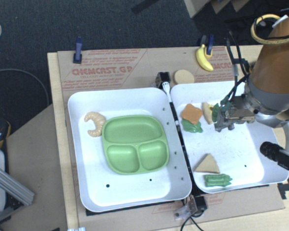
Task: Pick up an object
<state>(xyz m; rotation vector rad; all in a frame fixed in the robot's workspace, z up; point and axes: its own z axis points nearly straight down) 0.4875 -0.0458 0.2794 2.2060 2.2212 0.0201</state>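
Green bean (217,180) is lying lowest; gripper (224,122), state unclear, is hovering beside pale piece (208,110), needing centering before closing.

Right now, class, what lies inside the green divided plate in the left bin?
The green plate shows three bare compartments. The croissant lies beside it, on the bin floor. Whatever is beneath the plate is covered.

**Bench layout: two bins**

Left bin (82,141): divided tray (135,144) at centre; croissant (95,123) touching its upper-left corner.

Right bin (246,155): toast (192,113) and leafy piece (191,126) upper left; wedge (207,164) above pea pod (217,180), lower left.

Behind the bins: banana (204,59), round disc (184,76).
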